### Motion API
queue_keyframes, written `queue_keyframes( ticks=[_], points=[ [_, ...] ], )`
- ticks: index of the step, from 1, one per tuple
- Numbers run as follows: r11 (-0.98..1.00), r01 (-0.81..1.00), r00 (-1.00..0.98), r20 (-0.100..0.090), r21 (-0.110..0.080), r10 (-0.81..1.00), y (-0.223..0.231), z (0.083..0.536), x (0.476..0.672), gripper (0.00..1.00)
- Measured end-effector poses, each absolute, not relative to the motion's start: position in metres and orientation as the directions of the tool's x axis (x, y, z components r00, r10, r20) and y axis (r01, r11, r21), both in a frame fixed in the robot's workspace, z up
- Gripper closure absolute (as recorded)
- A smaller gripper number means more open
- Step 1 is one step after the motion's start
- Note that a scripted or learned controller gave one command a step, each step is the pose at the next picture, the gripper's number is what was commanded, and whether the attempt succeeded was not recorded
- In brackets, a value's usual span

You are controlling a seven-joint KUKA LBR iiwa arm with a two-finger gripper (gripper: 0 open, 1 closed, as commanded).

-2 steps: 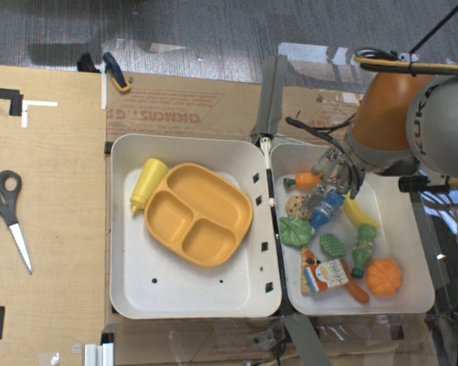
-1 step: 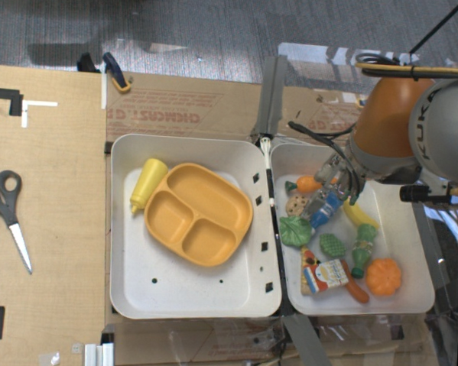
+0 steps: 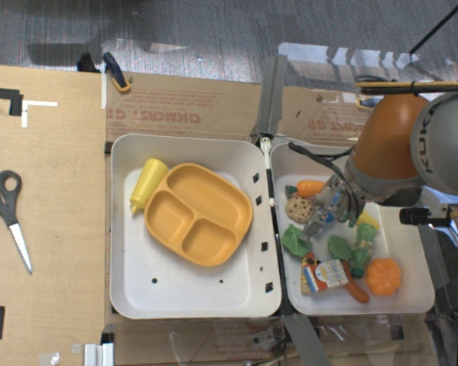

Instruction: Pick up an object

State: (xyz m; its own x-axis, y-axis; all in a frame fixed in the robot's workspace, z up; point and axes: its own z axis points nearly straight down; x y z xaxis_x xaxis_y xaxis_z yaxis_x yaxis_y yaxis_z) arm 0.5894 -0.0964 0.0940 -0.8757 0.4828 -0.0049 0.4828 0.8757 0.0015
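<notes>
The right bin (image 3: 406,306) holds several toy foods. Among them are a speckled cookie (image 3: 298,210), an orange carrot piece (image 3: 309,188), a green leaf (image 3: 293,241), a green knobbly piece (image 3: 339,247), an orange fruit (image 3: 383,276), a small printed carton (image 3: 323,277) and a red sausage (image 3: 356,289). My gripper (image 3: 324,215) hangs low over this bin, just right of the cookie and above the leaf, pointing down and to the left. The wrist hides whatever lies beneath it.
The left bin (image 3: 185,295) carries a yellow divided plate (image 3: 198,213) with a yellow bottle (image 3: 147,183) lying against its left side. Scissors (image 3: 9,209) rest on the wooden board at far left. The grey-and-orange arm (image 3: 396,141) looms over the right bin's back corner.
</notes>
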Motion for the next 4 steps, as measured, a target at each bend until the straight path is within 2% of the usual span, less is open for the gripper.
queue_keyframes(
  ticks=[1, 2, 3, 4],
  points=[
    [0.738, 0.675, -0.738, -0.001, 0.0, 0.675, -0.127, 0.092, 0.572, 0.0],
    [0.642, 0.767, -0.642, 0.0, 0.0, 0.767, -0.116, 0.091, 0.496, 0.0],
    [0.576, 0.817, -0.576, -0.002, 0.002, 0.817, -0.12, 0.093, 0.581, 0.0],
    [0.471, 0.882, -0.471, -0.003, 0.0, 0.882, -0.12, 0.094, 0.654, 0.0]
  ],
)
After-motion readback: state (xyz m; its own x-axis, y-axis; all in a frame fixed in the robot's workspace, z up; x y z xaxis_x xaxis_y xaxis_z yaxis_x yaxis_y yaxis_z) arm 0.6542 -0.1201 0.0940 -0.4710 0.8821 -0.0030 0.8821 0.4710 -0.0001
